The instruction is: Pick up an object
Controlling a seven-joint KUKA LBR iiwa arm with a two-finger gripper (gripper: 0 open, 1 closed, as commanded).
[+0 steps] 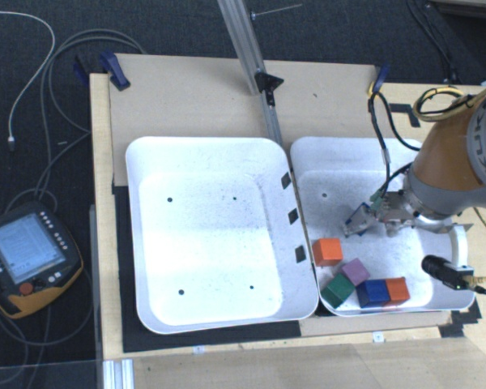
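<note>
The right bin (340, 156) holds several small blocks near its front edge: an orange block (328, 251), a purple block (355, 271), a green block (337, 290), a blue block (373, 292) and a second orange block (397, 290). My gripper (366, 220) hangs over the middle of this bin, pointing left, a short way up and to the right of the first orange block. Its fingers stand slightly apart with nothing between them. The arm's orange band (449, 148) shows at the right.
The left bin (146, 160) sits beside the right one. A metal post (243, 31) rises behind the bins. Black cables (381, 128) run along the arm. A teach pendant (24, 254) lies on the floor at left.
</note>
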